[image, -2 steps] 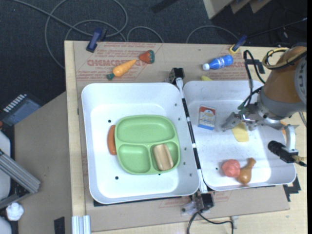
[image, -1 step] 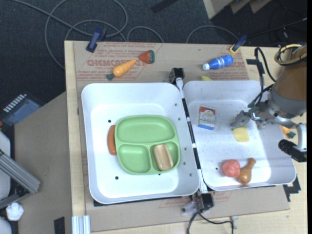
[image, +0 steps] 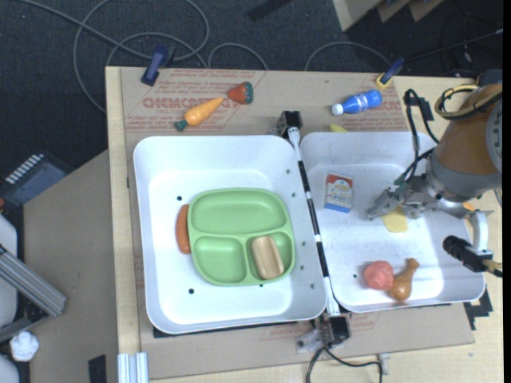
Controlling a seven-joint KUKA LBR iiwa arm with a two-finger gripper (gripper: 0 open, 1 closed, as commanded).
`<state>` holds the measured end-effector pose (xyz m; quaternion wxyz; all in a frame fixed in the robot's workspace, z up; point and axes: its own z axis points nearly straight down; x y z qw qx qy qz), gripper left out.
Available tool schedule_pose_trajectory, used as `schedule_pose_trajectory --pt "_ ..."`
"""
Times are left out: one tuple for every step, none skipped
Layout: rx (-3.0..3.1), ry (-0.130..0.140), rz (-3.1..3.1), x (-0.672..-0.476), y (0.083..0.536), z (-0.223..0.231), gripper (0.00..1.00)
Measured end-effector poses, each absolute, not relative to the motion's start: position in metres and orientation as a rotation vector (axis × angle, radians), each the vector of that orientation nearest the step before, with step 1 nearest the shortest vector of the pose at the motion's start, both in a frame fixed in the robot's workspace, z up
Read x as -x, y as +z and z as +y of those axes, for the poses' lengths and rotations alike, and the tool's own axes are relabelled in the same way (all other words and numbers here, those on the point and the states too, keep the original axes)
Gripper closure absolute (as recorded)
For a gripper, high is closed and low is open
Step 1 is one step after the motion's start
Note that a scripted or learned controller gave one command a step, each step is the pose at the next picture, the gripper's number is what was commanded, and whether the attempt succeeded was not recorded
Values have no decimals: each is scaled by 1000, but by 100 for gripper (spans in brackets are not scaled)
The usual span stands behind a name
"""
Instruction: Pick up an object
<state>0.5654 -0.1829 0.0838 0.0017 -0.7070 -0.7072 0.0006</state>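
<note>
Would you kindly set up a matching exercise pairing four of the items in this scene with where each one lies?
Things:
1. green tray
2. hot dog bun
3. small carton
4. toy carrot

Places:
A. on the cardboard beyond the bins
B. in the left bin
C. in the right bin, near its far-left corner
D. in a front compartment of the tray

Pairs: 1-B, 2-D, 3-C, 4-A

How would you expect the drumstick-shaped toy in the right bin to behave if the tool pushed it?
The drumstick toy looks rounded, so it would probably pivot or roll rather than slide straight. It seems to touch the pink lump, which might get nudged too. It is likely light, moulded plastic.
</note>
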Motion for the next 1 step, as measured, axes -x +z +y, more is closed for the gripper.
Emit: schedule_pose_trajectory --pt "2222 0 -2222 -567 95 -183 100"
